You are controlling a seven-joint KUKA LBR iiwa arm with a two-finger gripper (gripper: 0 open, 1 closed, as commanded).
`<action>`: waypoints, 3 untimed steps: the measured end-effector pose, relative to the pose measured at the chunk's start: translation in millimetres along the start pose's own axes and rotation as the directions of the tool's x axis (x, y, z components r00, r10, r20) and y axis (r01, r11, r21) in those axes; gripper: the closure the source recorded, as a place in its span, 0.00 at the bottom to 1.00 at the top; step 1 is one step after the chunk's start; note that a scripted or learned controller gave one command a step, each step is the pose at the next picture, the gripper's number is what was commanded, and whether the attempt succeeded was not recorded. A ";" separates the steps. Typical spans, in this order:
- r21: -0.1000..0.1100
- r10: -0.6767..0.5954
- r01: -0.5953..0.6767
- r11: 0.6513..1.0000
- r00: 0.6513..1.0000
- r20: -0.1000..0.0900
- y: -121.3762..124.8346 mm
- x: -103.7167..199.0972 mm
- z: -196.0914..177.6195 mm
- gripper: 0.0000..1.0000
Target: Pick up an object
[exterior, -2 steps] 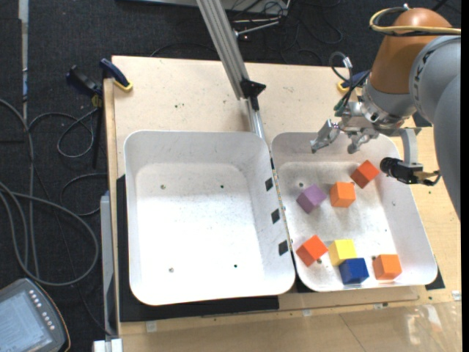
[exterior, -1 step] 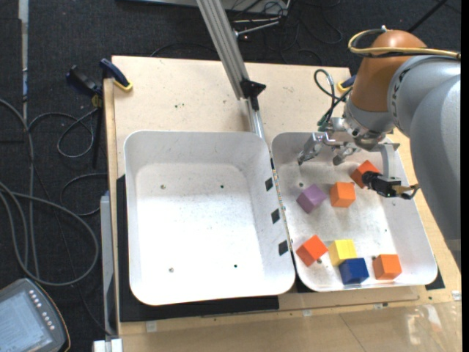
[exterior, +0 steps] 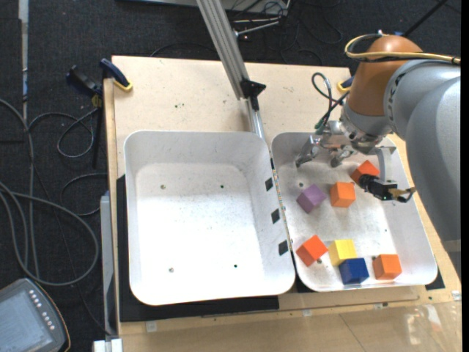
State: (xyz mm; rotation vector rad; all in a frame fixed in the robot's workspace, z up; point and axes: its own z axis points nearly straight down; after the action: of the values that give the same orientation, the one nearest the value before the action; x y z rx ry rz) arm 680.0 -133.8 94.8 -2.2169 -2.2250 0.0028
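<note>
The right bin (exterior: pixel 410 229) holds several blocks. A purple block (exterior: pixel 311 197) and an orange block (exterior: pixel 342 194) lie side by side in its middle, and a red-orange block (exterior: pixel 364 171) sits further right beneath the arm. Near the front edge are an orange block (exterior: pixel 313 249), a yellow block (exterior: pixel 341 251), a blue block (exterior: pixel 354 270) and another orange block (exterior: pixel 387 267). My gripper (exterior: pixel 321 158) hangs over the bin's back part, behind the purple and orange blocks. It is open, with nothing between its fingers.
The left bin (exterior: pixel 139 196) lies beside the right one, their rims meeting in the middle. A slanted metal rail (exterior: pixel 223 39) crosses the bench behind the bins. A blue and yellow clamp (exterior: pixel 110 75) sits at the bench's back left corner.
</note>
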 end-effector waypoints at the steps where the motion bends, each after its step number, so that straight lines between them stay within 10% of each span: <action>1: -0.004 -0.001 0.001 1.000 1.000 0.001 1.0 0.0 -11.7 1.00; 3: -0.010 0.001 -0.001 1.000 1.000 0.001 1.2 6.8 -103.3 1.00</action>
State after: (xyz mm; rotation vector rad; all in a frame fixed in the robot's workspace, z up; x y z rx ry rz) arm 681.4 -126.9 198.1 -2.2228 -2.2297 -0.0073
